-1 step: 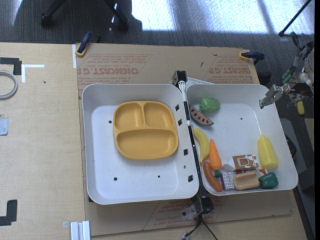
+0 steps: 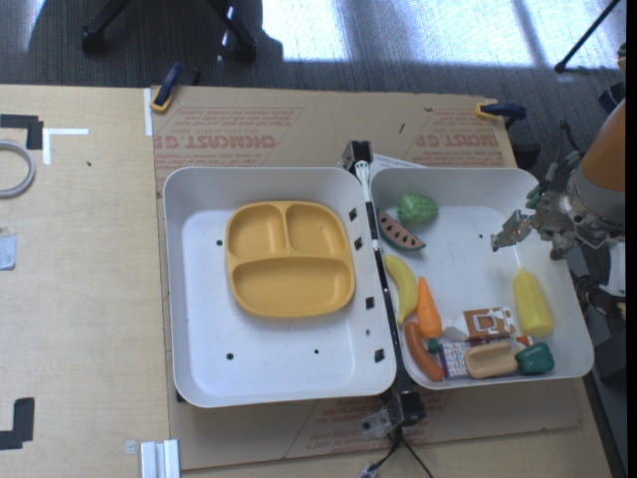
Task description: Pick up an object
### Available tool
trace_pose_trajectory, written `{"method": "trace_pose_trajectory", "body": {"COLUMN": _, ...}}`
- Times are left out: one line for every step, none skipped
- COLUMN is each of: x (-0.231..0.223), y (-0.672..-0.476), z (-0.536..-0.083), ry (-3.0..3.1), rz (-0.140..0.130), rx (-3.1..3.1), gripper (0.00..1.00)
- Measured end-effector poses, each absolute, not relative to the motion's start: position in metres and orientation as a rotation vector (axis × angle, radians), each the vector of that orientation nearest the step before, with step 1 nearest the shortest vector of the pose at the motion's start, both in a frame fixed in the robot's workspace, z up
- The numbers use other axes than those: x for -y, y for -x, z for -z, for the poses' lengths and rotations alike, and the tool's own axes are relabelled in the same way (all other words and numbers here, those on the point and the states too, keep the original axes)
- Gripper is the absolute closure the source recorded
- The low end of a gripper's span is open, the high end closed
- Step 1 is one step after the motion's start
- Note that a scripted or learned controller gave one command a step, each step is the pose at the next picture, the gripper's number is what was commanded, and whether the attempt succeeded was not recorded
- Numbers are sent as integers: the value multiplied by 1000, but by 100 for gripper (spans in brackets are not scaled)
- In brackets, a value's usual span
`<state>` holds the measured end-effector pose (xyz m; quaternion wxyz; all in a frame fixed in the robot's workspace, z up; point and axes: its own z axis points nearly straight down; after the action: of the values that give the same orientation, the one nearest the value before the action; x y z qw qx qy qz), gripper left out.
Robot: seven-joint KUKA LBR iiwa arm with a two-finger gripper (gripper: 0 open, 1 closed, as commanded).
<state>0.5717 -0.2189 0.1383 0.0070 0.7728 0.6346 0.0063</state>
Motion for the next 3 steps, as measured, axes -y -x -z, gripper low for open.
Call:
{"method": "trace_pose_trajectory", "body": {"x": 204, "y": -558, "z": -124, "ry": -2445, "rz": 1, "rx": -1972, "gripper": 0}}
{"method": "trace_pose_trajectory", "body": {"x": 195, "y": -484, "z": -96, "ry": -2301, "rz": -18, "rx": -2109, "gripper": 0}}
{"method": "trace_pose_trajectory", "body": {"x": 195, "y": -486, "z": -107, "ry": -2299, "rz": -21, "rx": -2103, "gripper": 100}}
